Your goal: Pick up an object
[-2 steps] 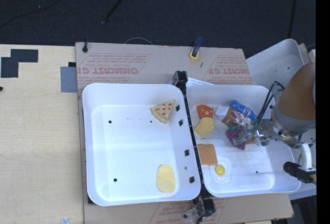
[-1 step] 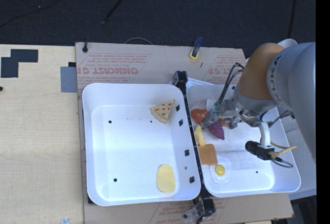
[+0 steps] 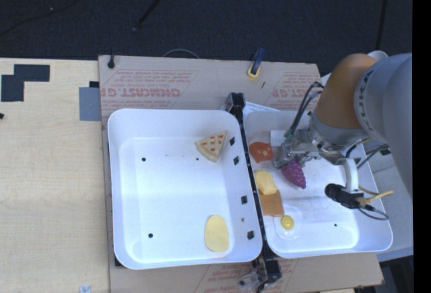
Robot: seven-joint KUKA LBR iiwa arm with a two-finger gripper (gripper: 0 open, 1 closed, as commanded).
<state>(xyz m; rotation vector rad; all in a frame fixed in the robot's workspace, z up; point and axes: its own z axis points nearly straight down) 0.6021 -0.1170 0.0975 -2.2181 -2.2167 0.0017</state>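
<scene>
Arm reaches in from 3 o'clock, wrist bent down, tool over right bin, directly above purple grapes; can't tell its state, tomato at 9 o'clock.

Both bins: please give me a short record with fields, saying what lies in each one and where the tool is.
left bin: waffle wedge, yellow oval
right bin: tomato, grapes, cheese, orange slab, fried egg
tool: over the right bin, just above the grapes
grasp: cannot tell from this view
</scene>
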